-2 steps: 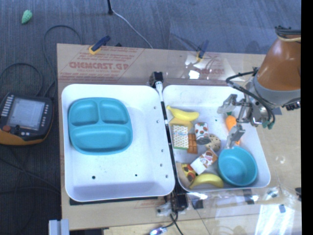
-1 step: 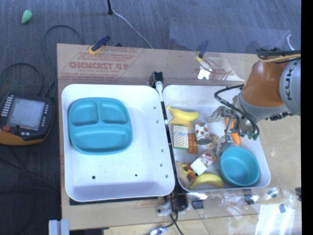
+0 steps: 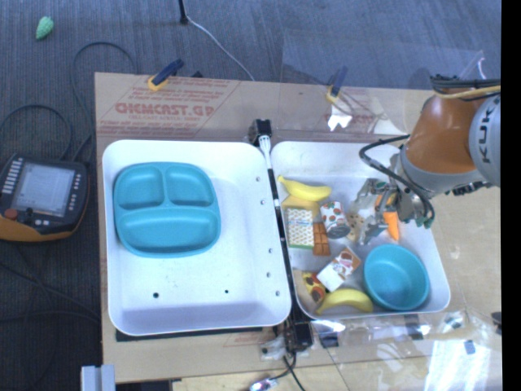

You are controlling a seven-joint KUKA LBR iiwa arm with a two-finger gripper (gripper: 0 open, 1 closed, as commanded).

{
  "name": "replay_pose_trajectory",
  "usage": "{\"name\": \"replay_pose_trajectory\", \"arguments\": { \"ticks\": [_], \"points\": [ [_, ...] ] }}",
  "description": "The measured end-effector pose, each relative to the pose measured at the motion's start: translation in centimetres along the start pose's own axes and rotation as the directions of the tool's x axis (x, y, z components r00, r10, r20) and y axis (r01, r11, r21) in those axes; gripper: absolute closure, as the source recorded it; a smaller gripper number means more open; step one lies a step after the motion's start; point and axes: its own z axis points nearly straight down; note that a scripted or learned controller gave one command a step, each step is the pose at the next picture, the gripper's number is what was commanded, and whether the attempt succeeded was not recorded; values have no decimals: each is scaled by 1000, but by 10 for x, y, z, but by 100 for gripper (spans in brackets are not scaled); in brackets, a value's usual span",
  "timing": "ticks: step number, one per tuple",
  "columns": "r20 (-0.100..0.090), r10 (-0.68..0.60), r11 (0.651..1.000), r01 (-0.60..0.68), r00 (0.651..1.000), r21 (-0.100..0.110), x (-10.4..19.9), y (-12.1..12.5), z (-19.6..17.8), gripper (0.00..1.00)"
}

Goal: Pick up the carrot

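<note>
Camera view looks down on a counter (image 3: 163, 104) carrying two shallow white bins side by side. The left bin (image 3: 146, 300) holds a blue divided tray (image 3: 167, 208), three compartments, lying flat toward the bin's far left part. The right bin (image 3: 326, 157) is crowded: a yellow banana (image 3: 305, 191) near its upper left, a checked packet (image 3: 299, 227) just below it, a small brown block (image 3: 321, 239) beside the packet, a white spotted cup (image 3: 332, 215), a small white box (image 3: 339, 268), a second banana (image 3: 345, 301) along the near wall, and a round blue bowl (image 3: 396, 277) in the near right corner. The carrot (image 3: 392, 225), orange and slim, lies just above the bowl's rim. The end effector (image 3: 373, 214) is low in this bin, right beside the carrot; whether its fingers are spread or pressed together cannot be told among the clutter, and no grasp on the carrot can be made out.
</note>
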Motion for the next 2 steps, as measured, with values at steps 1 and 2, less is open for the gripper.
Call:
{"name": "replay_pose_trajectory", "arguments": {
  "ticks": [1,2],
  "points": [
    [-9,133,991,-133,991,-9,-66,88,-115,100],
    [-17,-67,998,67,998,-5,-61,-32,-147,100]
  ]
}}
